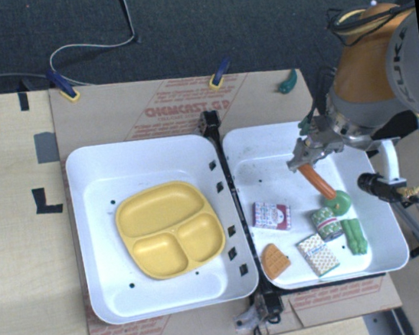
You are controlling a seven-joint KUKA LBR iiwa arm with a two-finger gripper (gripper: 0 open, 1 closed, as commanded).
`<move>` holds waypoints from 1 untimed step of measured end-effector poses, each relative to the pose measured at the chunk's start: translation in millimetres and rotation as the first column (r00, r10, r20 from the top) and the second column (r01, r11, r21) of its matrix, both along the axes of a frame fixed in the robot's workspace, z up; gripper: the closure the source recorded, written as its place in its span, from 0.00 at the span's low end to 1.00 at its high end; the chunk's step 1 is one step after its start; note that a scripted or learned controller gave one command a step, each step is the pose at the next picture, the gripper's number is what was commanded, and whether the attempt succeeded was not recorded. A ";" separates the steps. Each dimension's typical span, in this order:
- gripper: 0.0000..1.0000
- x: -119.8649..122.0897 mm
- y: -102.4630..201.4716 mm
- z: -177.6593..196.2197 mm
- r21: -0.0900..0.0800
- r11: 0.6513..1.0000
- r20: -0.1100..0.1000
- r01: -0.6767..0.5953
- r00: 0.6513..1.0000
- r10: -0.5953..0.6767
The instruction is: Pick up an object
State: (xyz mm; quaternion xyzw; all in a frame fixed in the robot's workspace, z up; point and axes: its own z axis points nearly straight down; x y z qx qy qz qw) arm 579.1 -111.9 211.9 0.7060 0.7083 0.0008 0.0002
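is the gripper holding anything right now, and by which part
It cannot be told. The gripper sits right at the upper end of the toy carrot in the right bin, but a grip on it is not visible.

Bright, even overhead light, soft shadows, slightly grainy, mildly blurred picture.

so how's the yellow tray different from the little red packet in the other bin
The yellow tray is plain yellow; the red packet is red and white with print. The tray is far larger, taking up much of the left bin, while the packet is one small item among several in the right bin. The tray is rounded with three compartments; the packet is a flat rectangle. Both lie flat on a bin floor.
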 end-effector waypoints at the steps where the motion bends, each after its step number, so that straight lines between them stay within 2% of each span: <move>1: 1.00 -44.3 78.0 -23.6 0.000 1.000 -0.004 0.001 1.000 -0.001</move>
